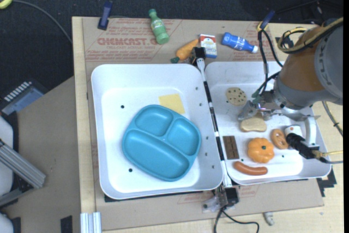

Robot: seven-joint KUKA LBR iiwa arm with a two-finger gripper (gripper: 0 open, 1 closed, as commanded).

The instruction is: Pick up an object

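Reaching in from the right, the arm (311, 71) sets its gripper (255, 111) low in the right bin (218, 71); whether it is open or closed cannot be told. Bread slice (253, 125) lies just below the gripper, apparently touching. Cookie (236, 96) sits up-left, near. Orange pumpkin (260, 150), doughnut (280, 138), chocolate bar (231, 147) and sausage (250, 168) lie farther toward the front edge. Left bin (109, 117) holds a blue divided plate (161, 142) and a cheese slice (172, 102)

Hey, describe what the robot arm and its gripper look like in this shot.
The arm is a thick, rounded grey body with an orange band above the wrist. Black cables loop along its upper side. The gripper is a small grey metal assembly, and a white bracket with a black part sits just below the wrist.
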